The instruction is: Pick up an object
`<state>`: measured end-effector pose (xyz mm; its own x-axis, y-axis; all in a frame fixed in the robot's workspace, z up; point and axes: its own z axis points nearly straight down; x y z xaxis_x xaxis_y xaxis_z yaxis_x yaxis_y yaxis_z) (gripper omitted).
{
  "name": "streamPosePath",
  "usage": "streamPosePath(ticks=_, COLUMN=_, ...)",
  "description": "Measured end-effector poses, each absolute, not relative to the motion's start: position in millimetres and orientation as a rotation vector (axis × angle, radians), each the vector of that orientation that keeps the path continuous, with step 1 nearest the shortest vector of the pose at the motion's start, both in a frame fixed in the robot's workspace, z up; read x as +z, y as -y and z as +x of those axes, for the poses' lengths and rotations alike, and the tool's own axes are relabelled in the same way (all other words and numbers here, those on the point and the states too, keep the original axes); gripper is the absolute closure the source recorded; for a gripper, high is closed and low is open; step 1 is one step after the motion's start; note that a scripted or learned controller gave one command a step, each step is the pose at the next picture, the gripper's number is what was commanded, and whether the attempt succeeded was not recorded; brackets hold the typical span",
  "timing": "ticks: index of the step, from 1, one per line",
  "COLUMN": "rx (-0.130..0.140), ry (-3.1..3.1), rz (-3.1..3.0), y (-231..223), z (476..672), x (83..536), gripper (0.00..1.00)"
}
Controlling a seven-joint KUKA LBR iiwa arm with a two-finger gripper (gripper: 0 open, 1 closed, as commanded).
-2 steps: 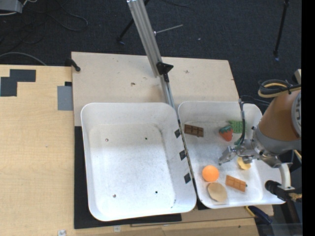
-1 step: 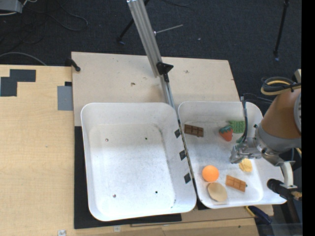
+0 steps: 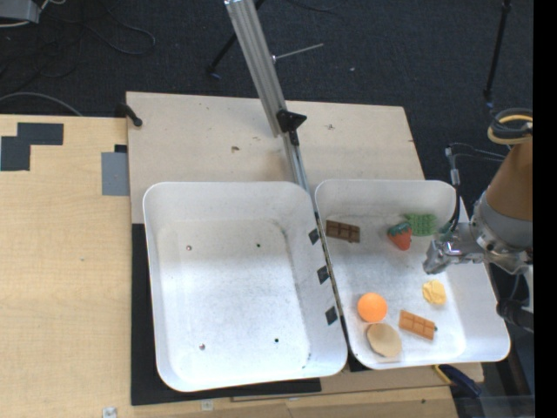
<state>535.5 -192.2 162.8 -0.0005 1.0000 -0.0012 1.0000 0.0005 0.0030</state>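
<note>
Bench carries two shallow white bins side by side. Left bin (image 3: 174,233) shows a bare speckled floor with a few dark dots. Right bin (image 3: 383,194) holds all the loose objects.

Contents of right bin, by position:
- Brown chocolate-bar piece (image 3: 342,231) near the bin's left wall, toward the far edge.
- Red and green strawberry-like toy (image 3: 409,230) near the far edge, right of the chocolate piece, well apart from it.
- Orange ball (image 3: 372,306) in the near half, left of centre.
- Tan rounded piece (image 3: 384,340) just beside the ball, close to the near rim; appears to touch or nearly touch the ball, cannot tell which.
- Orange-brown waffle-like bar (image 3: 417,325) lying flat, right of the ball and the tan piece, near the near edge.
- Small yellow object (image 3: 434,293) toward the right side of the bin, shape too small to identify.

Arm (image 3: 513,198) enters over the bin's right rim. Gripper (image 3: 438,260) sits low inside the right bin, between the strawberry toy and the yellow object, closer to the yellow object and just above it in the view. Nothing is visibly between its parts. Whether the gripper is spread or closed: cannot tell at this resolution.

A slanted metal rail (image 3: 261,68) runs from the far side of the bench down to the seam between the bins.
</note>
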Motion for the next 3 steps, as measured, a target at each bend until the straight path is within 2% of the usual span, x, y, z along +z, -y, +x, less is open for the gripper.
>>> streamPosePath(ticks=1, rx=0.003, ry=-2.222, rz=2.217, y=184.9, z=530.9, x=219.3, gripper=1.00)
streamPosePath(ticks=2, rx=0.002, ry=-2.223, rz=2.217, y=185.6, z=531.7, x=256.4, gripper=1.00)
streamPosePath(ticks=3, rx=0.002, ry=-2.228, rz=2.217, y=137.3, z=541.6, x=260.9, gripper=1.00)
